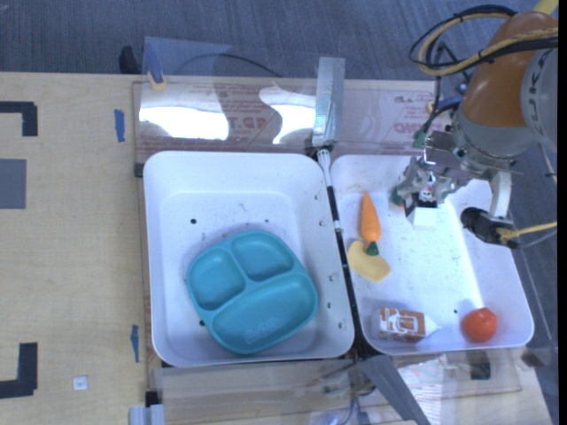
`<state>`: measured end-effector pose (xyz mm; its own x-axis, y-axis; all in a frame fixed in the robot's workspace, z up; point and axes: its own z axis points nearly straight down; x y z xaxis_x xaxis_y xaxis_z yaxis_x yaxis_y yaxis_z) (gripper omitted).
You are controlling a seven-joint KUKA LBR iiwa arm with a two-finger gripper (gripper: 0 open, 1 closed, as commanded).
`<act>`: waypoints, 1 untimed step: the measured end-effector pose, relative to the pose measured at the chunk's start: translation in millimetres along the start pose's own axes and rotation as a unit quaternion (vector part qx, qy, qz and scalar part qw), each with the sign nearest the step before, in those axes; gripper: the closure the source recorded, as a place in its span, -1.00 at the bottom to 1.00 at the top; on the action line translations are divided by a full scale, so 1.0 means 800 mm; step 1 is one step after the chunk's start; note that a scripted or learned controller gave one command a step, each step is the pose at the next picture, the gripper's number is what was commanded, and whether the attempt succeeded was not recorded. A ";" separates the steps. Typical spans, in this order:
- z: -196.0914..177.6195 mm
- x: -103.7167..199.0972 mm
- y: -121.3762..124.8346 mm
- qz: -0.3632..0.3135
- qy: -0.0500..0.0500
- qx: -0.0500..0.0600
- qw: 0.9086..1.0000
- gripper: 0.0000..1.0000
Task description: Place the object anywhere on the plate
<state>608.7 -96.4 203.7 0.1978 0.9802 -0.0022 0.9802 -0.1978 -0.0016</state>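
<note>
The blue plate [252, 292] sits in the left bin [168, 237]. The gripper [423, 190] hangs over the top of the right bin [509, 299], and I cannot tell if it grips anything. The toy carrot [369, 219] lies at its eight o'clock, close by, pointing from twelve to six. A yellow piece [368, 261] touches the carrot's low end. The tomato [479, 324] lies far off at five o'clock.

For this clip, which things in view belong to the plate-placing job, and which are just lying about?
Job:
- plate, blue, in the left bin
- gripper, above the right bin
- carrot, banana, carton and tomato, possible objects

Lying about:
- blue tape
</note>
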 end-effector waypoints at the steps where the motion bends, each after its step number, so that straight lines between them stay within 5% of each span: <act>1: -0.002 0.090 -0.111 0.008 0.002 0.001 1.000 1.00</act>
<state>536.3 -8.4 205.5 0.2131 0.9770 0.0020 0.9770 -0.2131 -0.0037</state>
